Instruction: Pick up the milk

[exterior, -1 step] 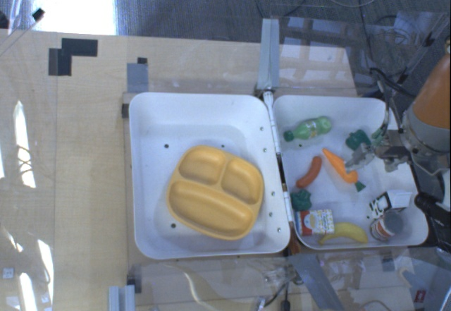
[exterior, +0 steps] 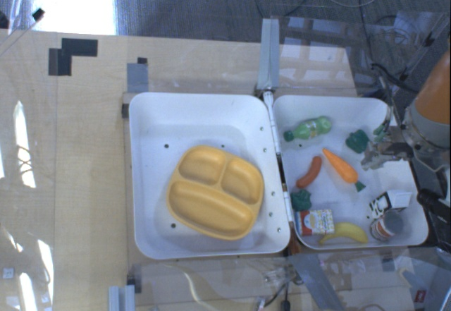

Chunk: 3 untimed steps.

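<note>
While the gripper (exterior: 384, 151) hung at the right bin's (exterior: 331, 106) right edge, grip state indiscernible, the milk (exterior: 389, 202) lay at lower right, requiring descent centred over the carton.

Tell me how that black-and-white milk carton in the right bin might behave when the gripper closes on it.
The milk carton looks small and boxy, so probably light with flat sides to pinch. It appears to lie tilted in the right bin's corner against a round can, so it may pivot or slide into that. The gripper is apart from it.
</note>
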### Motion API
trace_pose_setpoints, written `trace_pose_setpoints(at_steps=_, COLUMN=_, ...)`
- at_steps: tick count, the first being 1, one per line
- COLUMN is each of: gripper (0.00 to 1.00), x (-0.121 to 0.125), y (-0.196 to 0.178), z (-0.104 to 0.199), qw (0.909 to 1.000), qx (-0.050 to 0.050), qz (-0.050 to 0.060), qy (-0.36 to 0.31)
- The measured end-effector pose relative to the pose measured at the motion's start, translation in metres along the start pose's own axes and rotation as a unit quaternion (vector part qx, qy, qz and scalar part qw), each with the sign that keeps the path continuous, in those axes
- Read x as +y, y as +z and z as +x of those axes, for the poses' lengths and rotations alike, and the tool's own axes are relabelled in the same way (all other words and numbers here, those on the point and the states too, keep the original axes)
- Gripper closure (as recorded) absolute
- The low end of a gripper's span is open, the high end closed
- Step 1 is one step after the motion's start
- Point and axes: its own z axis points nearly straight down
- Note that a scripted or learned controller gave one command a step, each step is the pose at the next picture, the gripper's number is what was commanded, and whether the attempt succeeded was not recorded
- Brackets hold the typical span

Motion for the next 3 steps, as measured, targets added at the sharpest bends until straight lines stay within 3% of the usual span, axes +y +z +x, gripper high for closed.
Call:
trace_pose_setpoints(at_steps=1, gripper=0.00, x=0.000, y=0.000, z=0.000, qw=1.0000, qx=0.000, qz=0.000, qy=0.000)
trace_pose_setpoints(at_steps=2, gripper=0.00, x=-0.021, y=0.087, z=-0.056, qw=0.9973, qx=0.000, qz=0.002, qy=-0.074)
trace_pose_setpoints(at_steps=3, gripper=0.00, x=-0.032, y=0.122, z=-0.056, qw=0.9937, qx=-0.001, qz=-0.003, qy=-0.112)
